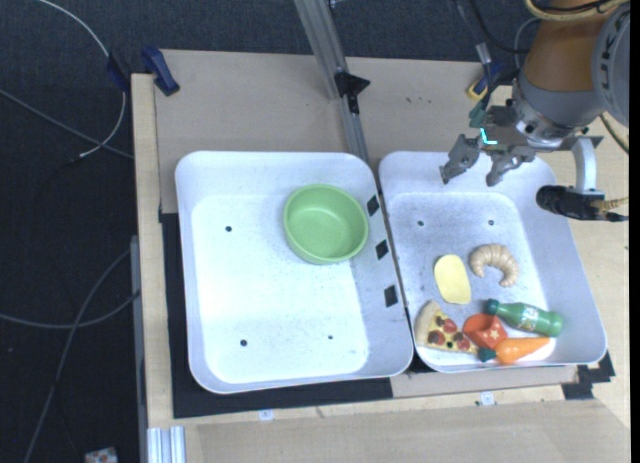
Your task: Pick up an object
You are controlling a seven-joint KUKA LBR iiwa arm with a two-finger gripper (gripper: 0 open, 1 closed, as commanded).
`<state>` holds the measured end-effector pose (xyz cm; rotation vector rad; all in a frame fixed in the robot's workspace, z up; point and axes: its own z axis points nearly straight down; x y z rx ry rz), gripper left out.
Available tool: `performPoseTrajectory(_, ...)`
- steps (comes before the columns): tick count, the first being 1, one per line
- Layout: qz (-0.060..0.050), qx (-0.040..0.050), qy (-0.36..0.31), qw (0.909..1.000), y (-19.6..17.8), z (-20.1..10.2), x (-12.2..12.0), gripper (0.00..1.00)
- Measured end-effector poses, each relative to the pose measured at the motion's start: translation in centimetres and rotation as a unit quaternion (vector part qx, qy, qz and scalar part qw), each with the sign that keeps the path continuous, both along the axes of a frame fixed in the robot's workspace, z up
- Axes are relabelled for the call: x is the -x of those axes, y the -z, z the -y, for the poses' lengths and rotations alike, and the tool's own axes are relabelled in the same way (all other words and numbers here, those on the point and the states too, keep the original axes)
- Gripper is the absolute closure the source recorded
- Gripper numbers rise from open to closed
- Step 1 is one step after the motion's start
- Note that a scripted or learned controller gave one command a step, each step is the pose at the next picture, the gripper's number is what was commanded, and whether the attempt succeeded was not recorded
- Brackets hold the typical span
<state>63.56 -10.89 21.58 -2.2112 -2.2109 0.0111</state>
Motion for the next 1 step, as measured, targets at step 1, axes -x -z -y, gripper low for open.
performPoseTrajectory(1, 0.003, 0.0003, 0.000, 1.0000, -0.37, 0.00, -0.14, 0.00)
